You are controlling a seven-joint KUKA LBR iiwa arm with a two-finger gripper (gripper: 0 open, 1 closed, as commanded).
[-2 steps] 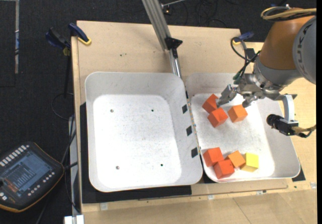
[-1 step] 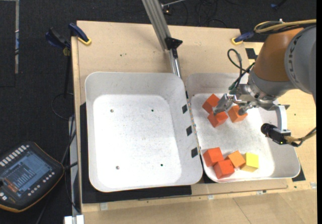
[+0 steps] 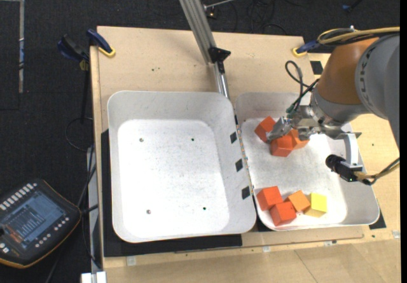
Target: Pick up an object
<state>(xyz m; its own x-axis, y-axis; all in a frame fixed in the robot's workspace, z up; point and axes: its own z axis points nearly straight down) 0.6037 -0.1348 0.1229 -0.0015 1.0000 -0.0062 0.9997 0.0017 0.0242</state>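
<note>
My gripper [image 3: 289, 133] is low in the right bin [image 3: 356, 212], near its back left part. A red block [image 3: 284, 145] lies right at its tip, partly covered by it. A second red block [image 3: 265, 128] sits just to the left, touching or nearly touching the gripper. Near the bin's front edge lies a cluster: an orange-red block [image 3: 269, 196], a red block [image 3: 283, 213], an orange block [image 3: 299, 201] and a yellow block [image 3: 318, 203].
The left bin [image 3: 127, 110] stands beside the right one, their rims meeting at the middle. A slanted metal pole [image 3: 194, 11] comes down to the back between the bins. A teach pendant [image 3: 28, 221] lies off the bench at lower left.
</note>
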